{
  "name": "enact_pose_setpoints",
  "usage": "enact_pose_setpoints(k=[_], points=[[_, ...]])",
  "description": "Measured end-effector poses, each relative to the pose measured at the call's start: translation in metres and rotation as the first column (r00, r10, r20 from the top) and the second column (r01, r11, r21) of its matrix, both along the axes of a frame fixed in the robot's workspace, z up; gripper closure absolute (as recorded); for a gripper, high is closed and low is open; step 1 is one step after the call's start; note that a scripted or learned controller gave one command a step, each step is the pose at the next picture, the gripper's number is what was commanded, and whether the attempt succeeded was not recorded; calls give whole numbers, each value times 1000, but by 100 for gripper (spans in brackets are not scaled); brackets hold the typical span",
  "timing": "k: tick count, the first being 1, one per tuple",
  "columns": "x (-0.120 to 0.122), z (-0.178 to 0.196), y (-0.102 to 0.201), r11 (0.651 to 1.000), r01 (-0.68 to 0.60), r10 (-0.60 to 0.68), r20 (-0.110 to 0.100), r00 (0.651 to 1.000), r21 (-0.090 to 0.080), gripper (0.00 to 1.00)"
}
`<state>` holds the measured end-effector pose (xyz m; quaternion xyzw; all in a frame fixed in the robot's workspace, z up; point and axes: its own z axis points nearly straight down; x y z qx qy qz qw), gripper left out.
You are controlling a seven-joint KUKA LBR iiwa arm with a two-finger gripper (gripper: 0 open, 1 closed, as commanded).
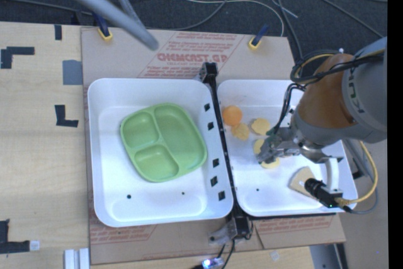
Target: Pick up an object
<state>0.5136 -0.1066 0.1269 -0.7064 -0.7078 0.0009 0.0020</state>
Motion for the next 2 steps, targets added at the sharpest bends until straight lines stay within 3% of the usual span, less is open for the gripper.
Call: enact_pose_setpoints(k=[2], points=[[13, 104, 7, 1000, 0, 0, 10, 1000, -3, 100]])
